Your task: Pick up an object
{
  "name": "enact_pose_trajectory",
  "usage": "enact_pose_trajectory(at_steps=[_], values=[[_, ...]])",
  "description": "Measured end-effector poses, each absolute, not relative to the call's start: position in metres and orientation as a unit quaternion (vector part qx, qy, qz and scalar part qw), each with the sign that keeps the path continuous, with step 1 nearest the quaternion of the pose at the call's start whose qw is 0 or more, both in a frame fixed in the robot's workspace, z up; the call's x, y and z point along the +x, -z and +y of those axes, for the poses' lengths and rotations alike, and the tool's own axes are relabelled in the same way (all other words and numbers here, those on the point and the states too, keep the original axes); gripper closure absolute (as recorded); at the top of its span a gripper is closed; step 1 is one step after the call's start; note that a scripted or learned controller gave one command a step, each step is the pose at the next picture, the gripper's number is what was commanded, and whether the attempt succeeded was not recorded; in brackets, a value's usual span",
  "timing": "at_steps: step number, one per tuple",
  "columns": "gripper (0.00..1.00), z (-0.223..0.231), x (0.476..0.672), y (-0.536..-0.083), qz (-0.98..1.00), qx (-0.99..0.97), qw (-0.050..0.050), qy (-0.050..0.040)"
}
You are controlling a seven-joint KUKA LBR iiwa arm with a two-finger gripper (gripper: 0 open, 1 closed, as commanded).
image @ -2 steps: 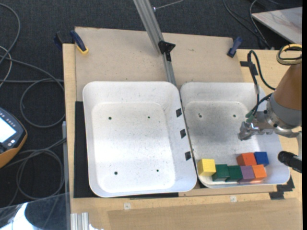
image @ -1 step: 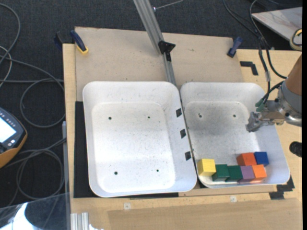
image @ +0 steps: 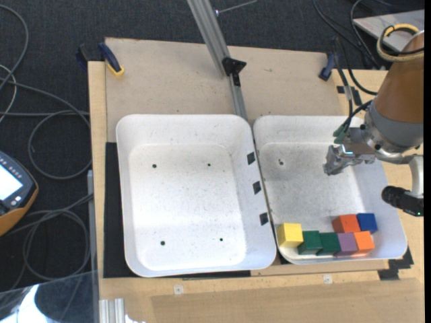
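Camera view looks down on a tabletop point(image: 168, 66) bearing two white bins: the left bin point(image: 135, 130) and the right bin point(image: 296, 123), where the arm point(image: 401, 99) reaches in from the right. The pincer point(image: 335, 163) hangs over the middle of the right bin, well apart from the blocks; whether it is open or closed cannot be told at this size, and nothing is seen between its tips. The blocks sit clustered along the near edge of the right bin: a yellow block point(image: 291, 233) at the left end, two green blocks point(image: 320, 241) just beside it, then a purple block point(image: 347, 243), an orange block point(image: 364, 241), a red block point(image: 348, 223) and a blue block point(image: 367, 221) packed close together. They look like small, rigid, light cubes with flat, fairly smooth faces, so a grip across two opposite faces should hold. The yellow block, with its left side free, seems the easiest to take; the others touch neighbours and leave little room.
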State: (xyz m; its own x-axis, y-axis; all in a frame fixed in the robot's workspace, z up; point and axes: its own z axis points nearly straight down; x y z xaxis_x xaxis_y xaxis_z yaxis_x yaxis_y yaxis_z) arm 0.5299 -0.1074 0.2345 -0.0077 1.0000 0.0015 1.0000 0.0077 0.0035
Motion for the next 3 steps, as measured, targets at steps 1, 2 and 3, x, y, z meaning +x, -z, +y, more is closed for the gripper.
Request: enact_pose_trajectory(at_steps=[1, 2, 3], values=[[1.00, -0.052, 0.552, -0.243, 0.710, 0.704, 0.000, -0.0018], [1.00, 0.007, 0.567, -0.251, 0.710, 0.704, 0.000, -0.0018], [1.00, 0.065, 0.577, -0.258, 0.710, 0.704, 0.000, -0.0018]])
